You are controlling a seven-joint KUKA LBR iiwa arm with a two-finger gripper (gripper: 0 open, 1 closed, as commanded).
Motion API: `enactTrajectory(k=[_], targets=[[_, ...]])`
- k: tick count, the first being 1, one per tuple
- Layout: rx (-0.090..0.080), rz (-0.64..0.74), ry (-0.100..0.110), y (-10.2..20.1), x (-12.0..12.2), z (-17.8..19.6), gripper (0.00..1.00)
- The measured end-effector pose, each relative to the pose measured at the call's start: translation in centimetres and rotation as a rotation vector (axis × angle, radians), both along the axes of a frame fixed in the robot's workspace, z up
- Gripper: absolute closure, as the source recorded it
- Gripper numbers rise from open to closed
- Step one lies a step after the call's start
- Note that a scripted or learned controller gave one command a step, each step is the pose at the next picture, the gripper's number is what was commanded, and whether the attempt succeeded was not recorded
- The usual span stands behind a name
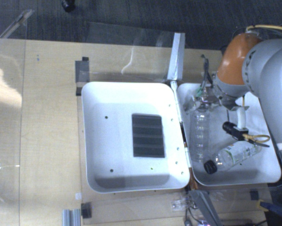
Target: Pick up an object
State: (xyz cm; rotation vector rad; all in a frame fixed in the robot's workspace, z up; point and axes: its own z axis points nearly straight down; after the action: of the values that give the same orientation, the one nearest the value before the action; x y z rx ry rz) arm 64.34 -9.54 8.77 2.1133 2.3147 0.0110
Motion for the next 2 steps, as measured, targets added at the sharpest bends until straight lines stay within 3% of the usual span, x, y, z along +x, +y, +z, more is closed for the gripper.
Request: enactTrajectory(k=[1, 2], targets=[[0.000, -0.151, 0.001, 2.2, 0.5, 9.9, 0.00], [0.000, -0.040, 0.002, -1.1, 0.0, 0.0, 0.00]])
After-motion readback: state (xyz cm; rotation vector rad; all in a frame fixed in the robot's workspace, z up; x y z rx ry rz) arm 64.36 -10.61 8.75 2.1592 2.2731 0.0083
